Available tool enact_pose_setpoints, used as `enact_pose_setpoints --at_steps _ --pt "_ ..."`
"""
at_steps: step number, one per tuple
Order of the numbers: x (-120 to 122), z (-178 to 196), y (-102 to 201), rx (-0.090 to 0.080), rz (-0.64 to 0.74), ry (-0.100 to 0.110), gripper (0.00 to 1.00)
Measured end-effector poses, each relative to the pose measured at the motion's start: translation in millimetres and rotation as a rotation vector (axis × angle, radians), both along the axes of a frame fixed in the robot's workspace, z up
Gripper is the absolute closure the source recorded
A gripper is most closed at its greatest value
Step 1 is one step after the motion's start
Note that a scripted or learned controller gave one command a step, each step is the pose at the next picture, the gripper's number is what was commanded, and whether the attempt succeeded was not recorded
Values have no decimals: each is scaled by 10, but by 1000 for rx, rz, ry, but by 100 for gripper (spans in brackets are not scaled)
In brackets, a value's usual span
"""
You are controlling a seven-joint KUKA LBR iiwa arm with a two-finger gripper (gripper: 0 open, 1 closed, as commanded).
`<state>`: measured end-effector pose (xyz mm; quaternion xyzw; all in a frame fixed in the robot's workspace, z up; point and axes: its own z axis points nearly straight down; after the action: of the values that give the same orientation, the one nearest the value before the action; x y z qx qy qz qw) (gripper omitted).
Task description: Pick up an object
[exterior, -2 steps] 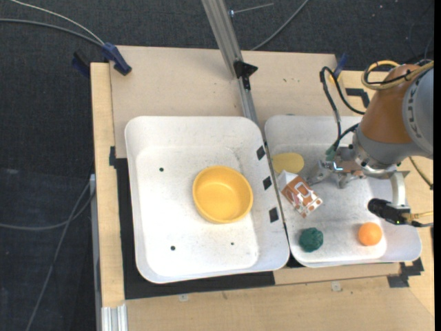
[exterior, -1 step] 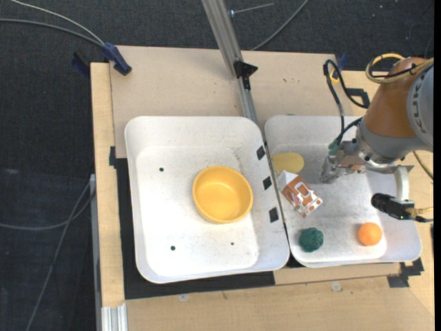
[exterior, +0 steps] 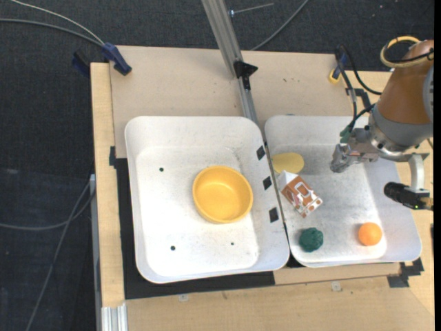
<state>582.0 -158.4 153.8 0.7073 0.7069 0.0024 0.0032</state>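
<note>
While over the right bin (exterior: 406, 243), end effector (exterior: 340, 163) hangs — grip state (blurred) seemingly unreadable, orange ball (exterior: 370, 234) apart.

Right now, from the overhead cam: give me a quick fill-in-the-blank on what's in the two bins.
1. The round yellow bowl sits in the ___ white bin.
2. The small orange ball lies in the ___ white bin.
3. The dark green ball lies directly ___ of the orange ball in the view.

Missing: left; right; left
</note>
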Motion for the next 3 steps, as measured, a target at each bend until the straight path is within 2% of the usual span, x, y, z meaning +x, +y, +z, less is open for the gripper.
enact_pose_setpoints --at_steps 1,2,3 --pt "22 458 -27 0 1 -1 100" --pt "9 1054 71 0 3 -4 100" --pt "19 1077 75 0 2 3 100"
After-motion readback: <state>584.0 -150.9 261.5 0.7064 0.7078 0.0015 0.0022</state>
